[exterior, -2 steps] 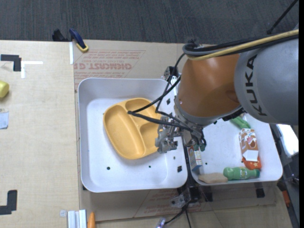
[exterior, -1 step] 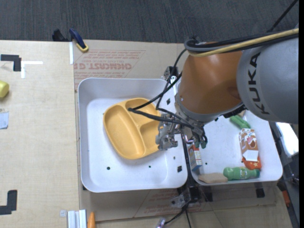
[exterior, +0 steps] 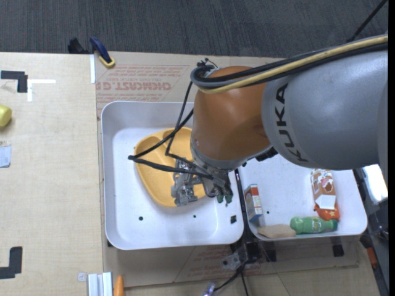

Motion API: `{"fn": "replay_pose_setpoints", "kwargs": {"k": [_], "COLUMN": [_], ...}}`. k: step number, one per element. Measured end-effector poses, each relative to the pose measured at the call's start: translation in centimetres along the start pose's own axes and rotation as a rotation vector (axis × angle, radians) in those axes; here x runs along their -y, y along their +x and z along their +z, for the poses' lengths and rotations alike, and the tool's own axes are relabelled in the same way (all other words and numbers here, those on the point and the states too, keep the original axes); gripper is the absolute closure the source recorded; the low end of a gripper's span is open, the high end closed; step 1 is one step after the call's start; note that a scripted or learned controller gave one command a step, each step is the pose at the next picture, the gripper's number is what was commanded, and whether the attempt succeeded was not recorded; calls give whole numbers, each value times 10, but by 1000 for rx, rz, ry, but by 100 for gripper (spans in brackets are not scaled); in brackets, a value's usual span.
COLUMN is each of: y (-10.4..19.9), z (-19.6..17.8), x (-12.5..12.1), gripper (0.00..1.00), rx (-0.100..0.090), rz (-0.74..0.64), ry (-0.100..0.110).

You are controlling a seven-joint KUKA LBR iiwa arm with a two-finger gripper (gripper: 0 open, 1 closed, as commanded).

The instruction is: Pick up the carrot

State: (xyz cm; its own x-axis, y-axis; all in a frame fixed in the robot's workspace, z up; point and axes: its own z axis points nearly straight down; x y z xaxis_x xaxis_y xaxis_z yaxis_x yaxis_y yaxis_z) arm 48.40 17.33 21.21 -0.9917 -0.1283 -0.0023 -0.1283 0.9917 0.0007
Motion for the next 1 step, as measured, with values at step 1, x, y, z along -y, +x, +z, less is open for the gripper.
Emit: {"fn": "replay_pose_setpoints", "kwargs": {"k": [1], "y": [-13], "z": [-37], "x": [55], "gripper": [100], "rx": [3], "rz": [160], "ry": [1]}}
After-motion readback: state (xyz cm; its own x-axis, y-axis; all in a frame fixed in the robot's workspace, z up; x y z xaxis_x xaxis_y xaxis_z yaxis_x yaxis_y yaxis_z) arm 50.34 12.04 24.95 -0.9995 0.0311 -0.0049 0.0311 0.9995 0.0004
